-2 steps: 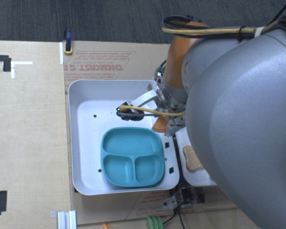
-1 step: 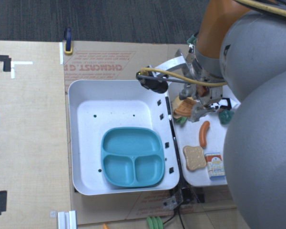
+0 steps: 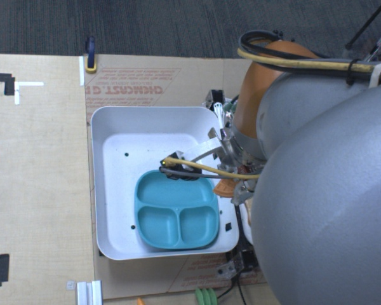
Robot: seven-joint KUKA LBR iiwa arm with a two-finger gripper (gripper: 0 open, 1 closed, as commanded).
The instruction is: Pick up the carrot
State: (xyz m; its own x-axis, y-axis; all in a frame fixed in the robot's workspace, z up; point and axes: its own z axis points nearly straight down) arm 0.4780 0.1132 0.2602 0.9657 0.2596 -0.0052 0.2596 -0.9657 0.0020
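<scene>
Even, soft overhead light, white bin (image 3: pixel 114 132) bright without harsh glare, faint soft shadows along its inner walls, grey arm (image 3: pixel 330 189) looming slightly blurred at right, bench (image 3: pixel 38 202) sharp.

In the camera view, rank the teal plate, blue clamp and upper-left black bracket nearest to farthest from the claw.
1. Teal plate, in the white bin, beside the claw.
2. Blue clamp, beyond the bin's top-left corner.
3. Black bracket, far left.
</scene>
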